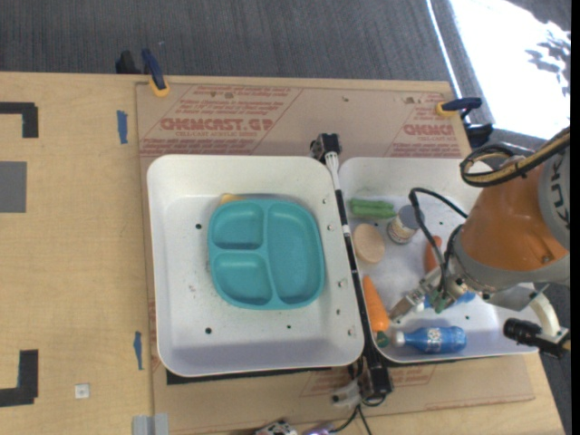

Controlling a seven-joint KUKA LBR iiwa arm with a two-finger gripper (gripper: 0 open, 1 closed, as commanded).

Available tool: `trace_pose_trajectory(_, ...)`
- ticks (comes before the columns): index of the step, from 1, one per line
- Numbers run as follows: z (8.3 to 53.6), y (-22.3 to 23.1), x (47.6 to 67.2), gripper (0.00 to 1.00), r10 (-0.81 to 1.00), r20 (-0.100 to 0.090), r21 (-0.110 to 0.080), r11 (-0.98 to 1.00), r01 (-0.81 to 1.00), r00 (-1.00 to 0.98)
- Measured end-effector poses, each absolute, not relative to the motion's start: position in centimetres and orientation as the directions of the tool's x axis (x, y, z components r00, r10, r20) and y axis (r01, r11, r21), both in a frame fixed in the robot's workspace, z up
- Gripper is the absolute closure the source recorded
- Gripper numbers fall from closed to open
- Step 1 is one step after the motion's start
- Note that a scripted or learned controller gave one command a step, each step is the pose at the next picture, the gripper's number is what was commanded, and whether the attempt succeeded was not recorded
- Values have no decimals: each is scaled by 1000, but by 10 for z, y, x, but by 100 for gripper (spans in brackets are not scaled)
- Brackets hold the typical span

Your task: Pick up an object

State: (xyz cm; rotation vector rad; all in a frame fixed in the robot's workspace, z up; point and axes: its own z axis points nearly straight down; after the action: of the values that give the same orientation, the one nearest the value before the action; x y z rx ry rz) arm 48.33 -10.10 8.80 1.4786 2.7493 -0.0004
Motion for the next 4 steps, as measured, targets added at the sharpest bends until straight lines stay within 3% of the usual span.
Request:
trace_pose_trajectory(1, 87, -108, 533, 0, 843, -4, 5, 538, 843, -538)
trace_pose_trajectory(2, 88, -130, 581, 0, 816, -3, 2, 578, 816, -578)
trace_pose_trajectory(3, 86, -111, 562, 0, 681, -4, 3, 733, 681, -733)
trace_pose_trajectory(4, 86, -112, 606, 0, 479, -6, 2, 878, 479, -878)
